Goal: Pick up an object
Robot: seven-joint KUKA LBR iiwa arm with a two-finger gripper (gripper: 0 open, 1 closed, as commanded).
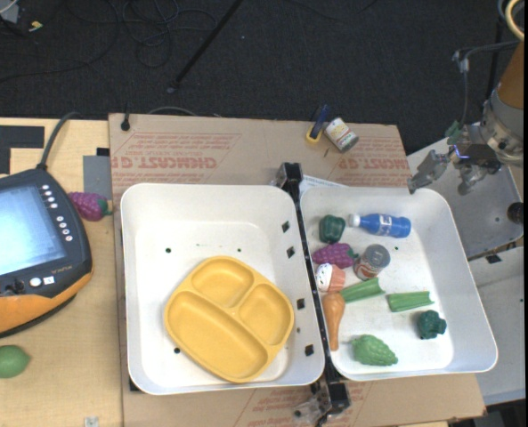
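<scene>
Yellow plastic tray, three-compartment, is set at a tilt in the left bin, toward its near edge.

Green lime is seen on the surface at the near left corner, just beside an orange-and-grey pendant with screen.

Right bin, contents listed near to far:
- leafy green vegetable, near the front wall;
- dark green broccoli piece, near the right wall;
- orange carrot, laid along the divider between the bins;
- two green stalk pieces and, lying apart;
- small white-and-red item, just above the carrot;
- grey-topped can, upright, touching or just beside a purple grape bunch;
- dark green pepper-like piece;
- blue-and-white bottle, on its side near the far wall.

Any of these may be taken as the object to pick up; all lie in the bin, none lifted.

Cardboard sheet is spread beneath both bins. A second purple grape bunch lies left of the left bin. A small tin and a blue-yellow item rest on the far cardboard.

Claw: held beyond the right bin's far right corner, above its rim, well apart from all contents. Nothing is seen between its fingers; the width of its opening cannot be told.
</scene>
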